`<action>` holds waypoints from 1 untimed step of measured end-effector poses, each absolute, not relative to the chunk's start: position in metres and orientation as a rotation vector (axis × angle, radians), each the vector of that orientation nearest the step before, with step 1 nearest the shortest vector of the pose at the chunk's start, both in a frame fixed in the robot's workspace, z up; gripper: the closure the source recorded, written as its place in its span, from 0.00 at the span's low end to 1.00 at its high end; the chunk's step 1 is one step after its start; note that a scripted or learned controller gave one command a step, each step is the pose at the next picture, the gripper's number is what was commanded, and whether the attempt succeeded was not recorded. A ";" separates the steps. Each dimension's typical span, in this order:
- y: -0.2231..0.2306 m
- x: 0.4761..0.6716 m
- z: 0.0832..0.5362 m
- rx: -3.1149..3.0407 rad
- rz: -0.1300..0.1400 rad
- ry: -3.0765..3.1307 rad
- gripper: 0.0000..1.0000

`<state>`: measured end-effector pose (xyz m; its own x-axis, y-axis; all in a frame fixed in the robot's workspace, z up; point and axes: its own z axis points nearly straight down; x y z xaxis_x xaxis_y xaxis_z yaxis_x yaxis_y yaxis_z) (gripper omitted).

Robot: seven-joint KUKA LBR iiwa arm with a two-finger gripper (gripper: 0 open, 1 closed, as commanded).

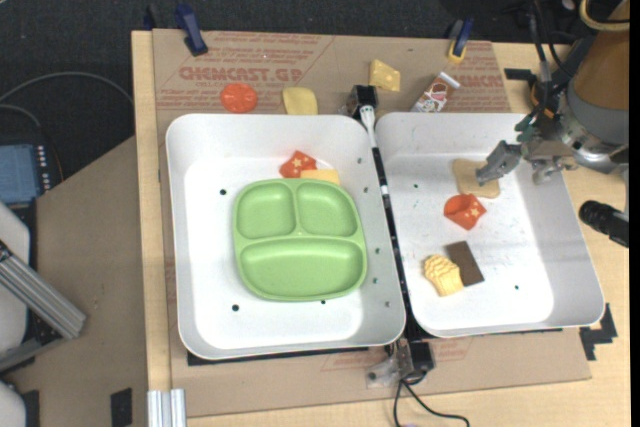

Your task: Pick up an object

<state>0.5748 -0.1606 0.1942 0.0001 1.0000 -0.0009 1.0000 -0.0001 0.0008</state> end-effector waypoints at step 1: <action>-0.132 0.536 0.079 2.227 -0.005 2.228 0.00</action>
